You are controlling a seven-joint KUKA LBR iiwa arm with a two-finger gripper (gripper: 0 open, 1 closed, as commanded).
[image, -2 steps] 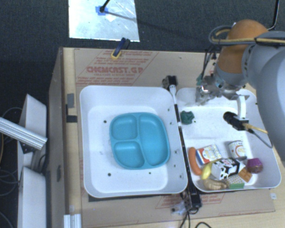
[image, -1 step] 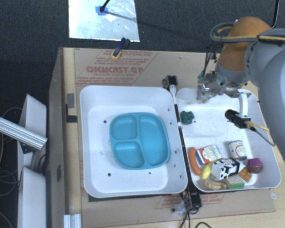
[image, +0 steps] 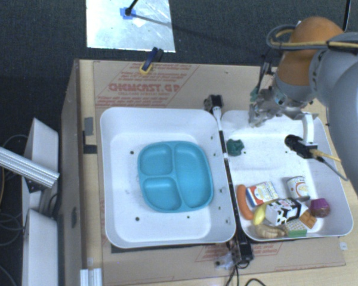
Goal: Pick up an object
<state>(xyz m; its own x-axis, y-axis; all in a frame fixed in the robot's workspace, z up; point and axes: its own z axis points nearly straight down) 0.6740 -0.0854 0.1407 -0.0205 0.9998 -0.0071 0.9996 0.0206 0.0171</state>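
The gripper (image: 259, 117) is hanging over the right bin's (image: 268, 162) far end, its grip impossible to tell; a green toy (image: 234, 146) is lying near it, to the left; a banana (image: 259, 214), can (image: 297, 187) and other small things are crowding the near end; a blue plate (image: 175, 176) is sitting in the left bin (image: 119, 159).

One fixed cam, high over the bench (image: 161, 85), looking down at a slant, medium range. Left bin (image: 122, 177) sits mid-frame. Right bin (image: 268, 154) is just beside it, with the arm (image: 340, 70) beyond that at the frame edge.
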